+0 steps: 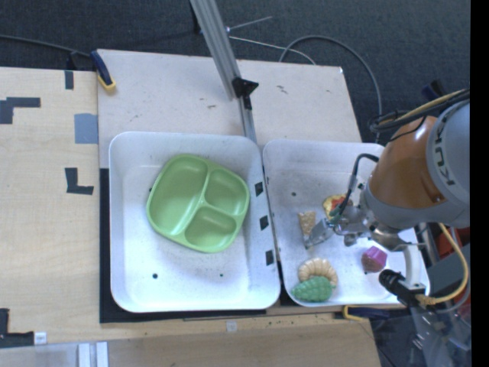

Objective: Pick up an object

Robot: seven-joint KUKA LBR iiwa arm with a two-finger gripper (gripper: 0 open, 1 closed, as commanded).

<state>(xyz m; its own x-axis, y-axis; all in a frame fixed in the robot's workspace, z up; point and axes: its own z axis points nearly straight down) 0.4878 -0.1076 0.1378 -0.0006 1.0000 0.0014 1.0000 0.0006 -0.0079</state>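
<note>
Counting one green plate (199,202), two bins (122,228)

The grey arm with its orange band (416,176) covers the right side of the right-hand shallow white bin (284,205) and part of a small yellow item (333,203) whose kind is unclear. The gripper (319,235) is too small and blurred to read.

The grey arm (451,159) reaches in from the right, its orange band (409,170) bent downward above the wrist. The tool (319,235) points left and low, its metal fingers (313,238) hard to tell apart.
</note>
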